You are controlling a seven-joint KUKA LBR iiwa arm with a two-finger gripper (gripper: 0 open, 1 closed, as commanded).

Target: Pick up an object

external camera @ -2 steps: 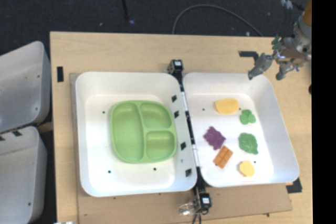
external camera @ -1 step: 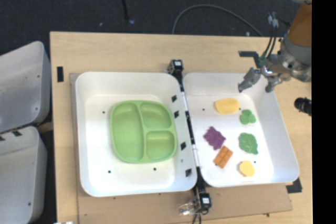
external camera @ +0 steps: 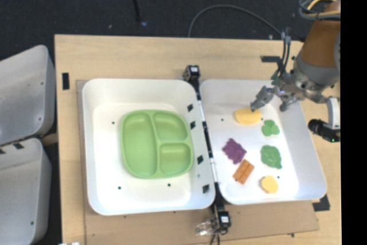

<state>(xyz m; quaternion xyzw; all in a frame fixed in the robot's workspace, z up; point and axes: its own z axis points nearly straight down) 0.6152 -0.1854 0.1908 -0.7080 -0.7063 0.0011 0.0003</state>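
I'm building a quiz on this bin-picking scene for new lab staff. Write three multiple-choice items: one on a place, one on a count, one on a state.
1. Where does the green divided tray lie?
A. left bin
B. right bin
C. bare bench

2. How many small items lie in the right bin?
A. three
B. six
C. nine

3. How does the gripper stand to the yellow piece?
A. lifting it high over the left bin
B. low, just above and right of it
C. far off the bench

Key: 1 A, the tray fills the left bin. 2 B, two yellow, two green, one purple, one orange. 3 B, its fingers end beside the piece's upper edge.
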